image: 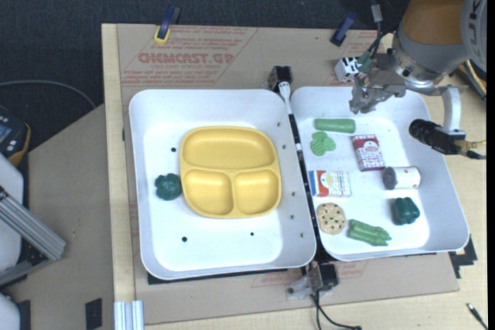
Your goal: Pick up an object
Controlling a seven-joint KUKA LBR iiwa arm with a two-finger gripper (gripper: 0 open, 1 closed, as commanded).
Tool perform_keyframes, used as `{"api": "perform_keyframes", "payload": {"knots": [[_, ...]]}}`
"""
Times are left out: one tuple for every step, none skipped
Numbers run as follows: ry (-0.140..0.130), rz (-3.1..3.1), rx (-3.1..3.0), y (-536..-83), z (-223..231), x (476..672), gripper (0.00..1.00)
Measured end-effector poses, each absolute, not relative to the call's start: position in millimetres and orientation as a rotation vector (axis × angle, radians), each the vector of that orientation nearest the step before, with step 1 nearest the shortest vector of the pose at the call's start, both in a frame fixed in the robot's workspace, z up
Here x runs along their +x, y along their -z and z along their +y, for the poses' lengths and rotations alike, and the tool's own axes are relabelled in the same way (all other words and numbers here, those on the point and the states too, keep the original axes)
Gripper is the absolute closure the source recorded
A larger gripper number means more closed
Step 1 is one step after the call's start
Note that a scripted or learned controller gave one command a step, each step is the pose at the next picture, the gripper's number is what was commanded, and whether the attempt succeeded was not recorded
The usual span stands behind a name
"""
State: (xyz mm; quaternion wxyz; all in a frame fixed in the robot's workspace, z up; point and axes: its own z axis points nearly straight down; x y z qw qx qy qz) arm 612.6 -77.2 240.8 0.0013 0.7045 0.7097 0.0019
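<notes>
My gripper [363, 103] hangs over the back edge of the right bin [448, 197], just above and to the right of a long light-green vegetable [334, 124]. Nothing shows in its grasp. In this bin also lie a green leafy piece [322, 142], a red box [368, 152], a white carton with red and blue print [331, 183], a round cookie [331, 218], a green pod [368, 233], a dark green pepper [404, 210] and a white and grey cylinder [402, 178].
The left bin [147, 228] holds a yellow divided plate [230, 170] and a dark green broccoli piece [167, 186] to its left. A black divider strip [294, 143] runs between the bins. Clamps sit at the board's back edge.
</notes>
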Motion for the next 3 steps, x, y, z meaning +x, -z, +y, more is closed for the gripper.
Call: {"api": "perform_keyframes", "payload": {"knots": [[-0.004,2.226,2.213,-243,-29,616.7,1.0],[-0.005,2.224,2.214,-239,21,634.3,1.0],[0.001,2.224,2.219,-230,48,634.8,1.0]]}}
